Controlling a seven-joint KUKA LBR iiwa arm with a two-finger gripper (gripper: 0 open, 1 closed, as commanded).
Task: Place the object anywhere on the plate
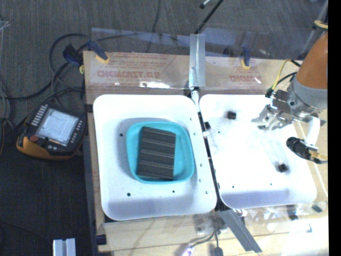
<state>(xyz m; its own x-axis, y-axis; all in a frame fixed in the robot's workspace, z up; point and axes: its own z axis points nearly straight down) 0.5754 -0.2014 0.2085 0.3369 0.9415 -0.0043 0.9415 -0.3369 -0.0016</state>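
Ridges run lengthwise across the dark grey block [156, 153], a flat rectangular slab with rounded corners and a matte, ribbed top. It is seen lying on the plate [184, 159], a glossy turquoise dish of rounded-square shape with a raised lip, and it covers most of the plate's middle, slightly tilted against the plate's edges. The plate is set in the left bin [112, 196], a shallow tray of smooth white plastic with rounded corners and small dark holes in its floor.

The right bin [240, 191], of the same white plastic, is joined to the left one along a metal strip. Three small black pieces are scattered on its floor: one [231, 114] toward the far side, one [206, 125] against the left wall, one [282, 167] near the right wall.

The gripper [273, 119] is seen over the far right part of the right bin, well apart from the block and the plate. Its metal fingers are too blurred against the white floor for their spacing to be judged; nothing is seen between them. The grey arm [314, 76] with its orange band enters from the right.

A cardboard sheet [144, 73] lies behind the bins, and a handheld pendant [52, 131] rests on the dark carpet to the left.
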